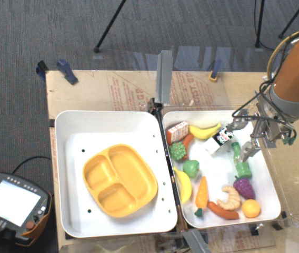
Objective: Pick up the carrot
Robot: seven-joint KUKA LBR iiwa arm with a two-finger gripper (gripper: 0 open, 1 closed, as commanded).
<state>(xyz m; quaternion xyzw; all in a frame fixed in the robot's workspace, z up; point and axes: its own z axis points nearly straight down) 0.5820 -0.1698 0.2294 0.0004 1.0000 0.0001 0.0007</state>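
The carrot (201, 193) is orange with a green stem end and lies lengthwise near the front of the right bin (273, 194), between a yellow banana (182, 186) and a croissant (229, 196). My gripper (242, 137) hangs over the right bin's back right part, well behind and to the right of the carrot. Its two fingers are spread open and hold nothing. A small white carton (220, 138) lies just to its left, and a green bottle (236, 152) sits below the gap.
The right bin also holds a second banana (205, 132), a red carton (177, 132), broccoli (178, 151), a green pepper (191, 167), grapes (243, 187), an orange (251, 208) and a sausage (223, 211). A yellow divided plate (119, 179) lies in the left bin (70, 141).
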